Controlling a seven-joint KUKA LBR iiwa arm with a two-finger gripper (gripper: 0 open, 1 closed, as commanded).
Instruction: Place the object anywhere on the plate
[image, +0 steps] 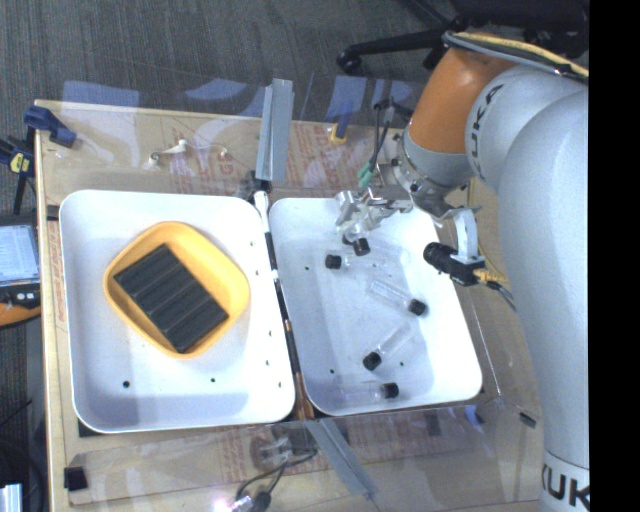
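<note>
Camera view counts two white bins: the left bin (80, 330) holds one yellow plate (178, 287), the right bin (440, 375) about five clear, black-capped vials (385, 350). Whether the gripper (357, 215), at that bin's top edge, grasps anything cannot be told. Wooden bench (130, 135); dark carpet beyond.

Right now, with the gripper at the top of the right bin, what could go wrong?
1. The vials are clear with small black caps and lie scattered at odd angles, so a grasp may slip or close on nothing.
2. The gripper sits near the right bin's far wall; a push there could jam a vial against it.
3. The yellow plate is in the left bin; a loose hold could drop mid-transfer.
</note>
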